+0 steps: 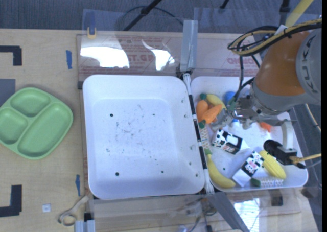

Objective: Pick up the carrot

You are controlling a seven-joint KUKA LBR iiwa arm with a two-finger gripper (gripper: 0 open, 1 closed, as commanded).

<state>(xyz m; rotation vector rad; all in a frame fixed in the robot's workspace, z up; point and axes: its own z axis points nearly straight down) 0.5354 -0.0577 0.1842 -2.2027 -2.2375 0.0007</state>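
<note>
My hand [228,113] hovers by the small orange plastic carrot [203,108] at the right bin's left wall; grip unreadable. Crowding toys could deflect my grasp.

Carrot [206,111] crowded: bin wall [193,113] left, banana [216,99] probably touching.

The arm [286,67] is a bulky thing — a broad, glossy orange band above a grey wrist, with part of the maker's lettering in grey on the pale casing at the right. Black and yellow cables loop over its top — a tangled bundle.
</note>
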